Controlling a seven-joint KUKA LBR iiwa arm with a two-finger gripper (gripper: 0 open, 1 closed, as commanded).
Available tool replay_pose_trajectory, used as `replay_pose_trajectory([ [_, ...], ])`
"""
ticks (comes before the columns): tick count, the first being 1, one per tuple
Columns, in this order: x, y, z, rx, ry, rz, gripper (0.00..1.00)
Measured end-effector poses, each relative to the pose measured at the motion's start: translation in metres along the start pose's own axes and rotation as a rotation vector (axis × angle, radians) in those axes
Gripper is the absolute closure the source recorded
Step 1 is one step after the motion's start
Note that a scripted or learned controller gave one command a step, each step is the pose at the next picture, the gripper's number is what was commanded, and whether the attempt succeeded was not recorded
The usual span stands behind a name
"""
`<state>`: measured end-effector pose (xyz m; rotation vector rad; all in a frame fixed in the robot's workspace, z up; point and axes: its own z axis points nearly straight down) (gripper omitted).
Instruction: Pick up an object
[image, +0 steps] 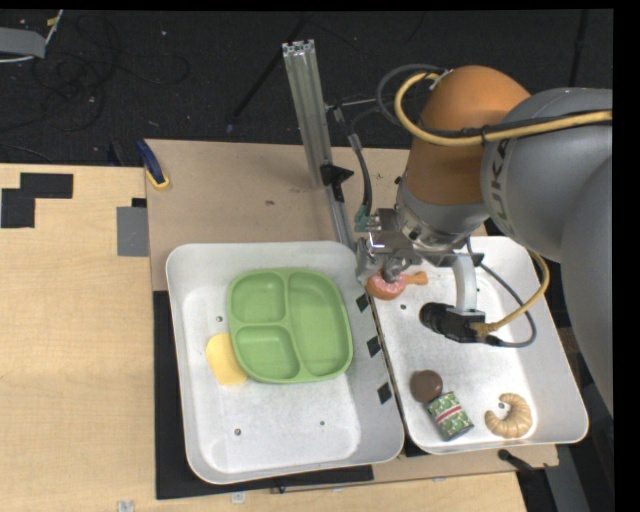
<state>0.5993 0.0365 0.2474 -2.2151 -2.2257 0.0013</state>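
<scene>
Dark floor strewn with cables lies behind a pale wooden table (70, 330); a small blue-and-yellow item (155, 166) rests near its far edge; two white bins sit side by side on a black mat. At the left side of the left bin (270, 440) lies a yellow lump (224, 360), touching the rim of a green tray (290, 325); the tray has three compartments, lies flat in the far half of the bin, and holds nothing; the near half of that bin is bare. Behind the line where the bins meet, a metal post (305, 110) stands tilted. Just right of that line, at the far left corner of the right bin (540, 350), the hand (388, 262) hangs low; whether it is wide or narrow I cannot tell. A pink ring (385, 288) lies directly under it, touching or nearly touching it; whether it is gripped I cannot tell. Nearer the front of the right bin sit a brown lump (427, 384), then a green packet (449, 415) just beside it, then a croissant (509, 415) near the front right corner. Above them the grey arm (560, 180) reaches in from the right, its orange band (465, 130) over the hand.
</scene>
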Motion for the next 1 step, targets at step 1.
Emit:
replay_pose_trajectory([
  [1, 0.0548, 0.0191, 0.0037, 0.000, 0.000, 0.000, 1.00],
])
